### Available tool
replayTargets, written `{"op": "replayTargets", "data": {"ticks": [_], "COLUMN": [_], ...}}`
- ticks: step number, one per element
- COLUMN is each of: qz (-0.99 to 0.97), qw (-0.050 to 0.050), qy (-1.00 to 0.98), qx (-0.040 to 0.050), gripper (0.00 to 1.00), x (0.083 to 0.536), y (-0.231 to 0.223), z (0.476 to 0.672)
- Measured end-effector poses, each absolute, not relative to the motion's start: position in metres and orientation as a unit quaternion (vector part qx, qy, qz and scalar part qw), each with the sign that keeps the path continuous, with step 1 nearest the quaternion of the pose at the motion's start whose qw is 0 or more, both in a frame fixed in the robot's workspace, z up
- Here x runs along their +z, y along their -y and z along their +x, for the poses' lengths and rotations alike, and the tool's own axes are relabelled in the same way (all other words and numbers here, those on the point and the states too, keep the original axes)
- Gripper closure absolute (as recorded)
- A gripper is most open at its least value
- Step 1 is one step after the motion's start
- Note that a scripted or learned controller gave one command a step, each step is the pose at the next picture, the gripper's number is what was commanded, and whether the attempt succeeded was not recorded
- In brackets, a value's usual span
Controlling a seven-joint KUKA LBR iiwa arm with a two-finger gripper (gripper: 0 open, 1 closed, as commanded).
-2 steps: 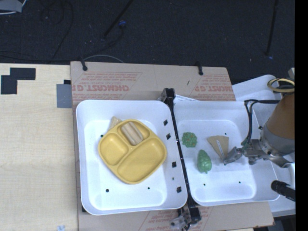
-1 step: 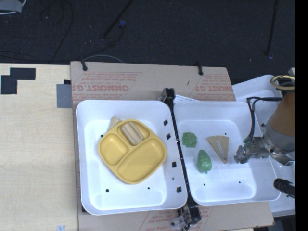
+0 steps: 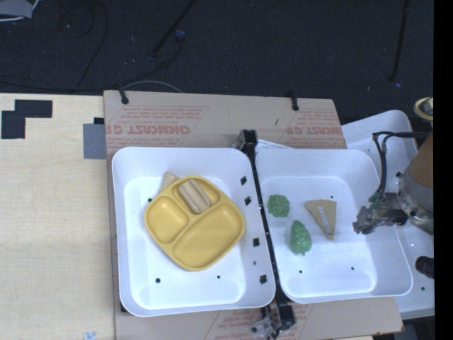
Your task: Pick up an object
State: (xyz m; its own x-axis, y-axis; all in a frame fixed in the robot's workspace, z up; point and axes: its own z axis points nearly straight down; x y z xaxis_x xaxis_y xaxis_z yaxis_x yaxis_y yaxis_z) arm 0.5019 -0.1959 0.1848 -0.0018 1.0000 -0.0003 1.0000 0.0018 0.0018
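The gripper (image 3: 364,222) sits at the right bin's (image 3: 354,163) right edge; whether it is apart or together cannot be told. Nearest lies a tan wedge (image 3: 322,217), likely light and stiff. Squeezing its two flat sides looks best.

The arm (image 3: 432,183) is cut off by the right edge; gripper (image 3: 368,219) blurred.

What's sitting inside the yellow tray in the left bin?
The yellow tray has three compartments. A tan ridged piece lies in the top one; the other two look bare. A tan edge pokes out from under the tray's upper left rim; the tray covers the rest of it.
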Motion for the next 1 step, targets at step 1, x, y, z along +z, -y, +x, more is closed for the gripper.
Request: {"op": "replayTargets", "data": {"ticks": [1], "qz": [0.706], "qw": [0.001], "qy": [-0.708], "qx": [0.0006], "gripper": [1.00], "x": [0.2309], "y": [0.1898], "z": [0.4981]}}
